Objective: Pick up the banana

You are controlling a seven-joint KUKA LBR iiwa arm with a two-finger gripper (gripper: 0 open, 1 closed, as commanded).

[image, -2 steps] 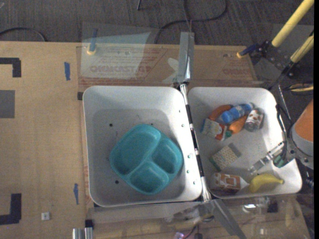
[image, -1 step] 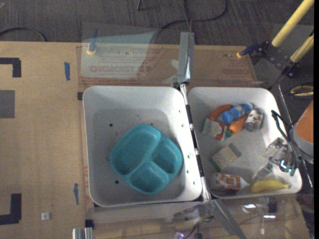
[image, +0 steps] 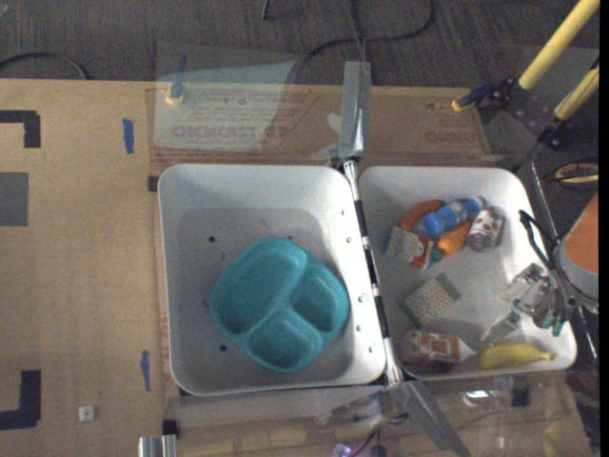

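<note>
One banana [image: 515,355], yellow and gently curved, is lying lengthwise along the front edge of the right bin [image: 495,181], close to that bin's front right corner, with nothing resting on it. Just above it, the gripper [image: 519,314] is hanging over the bin's right side, its metal fingers angled down toward the bin floor beside the fruit and not touching it; whether they are spread or closed cannot be told, and nothing is sitting between them. Behind the gripper, the arm's orange band [image: 582,244] is showing past the bin's right wall. To the banana's left, a small red and white carton [image: 433,347] is lying near the front edge, and a speckled grey sponge-like block [image: 430,300] is sitting further back, near the bin's middle. Toward the back edge, a cluster of items is crowding together: a blue bottle [image: 451,217], an orange object [image: 419,213], a small printed box [image: 408,247] and a red and white can [image: 485,229]. In the left bin [image: 190,198], a teal divided plate [image: 279,303] is lying flat near the centre.
</note>
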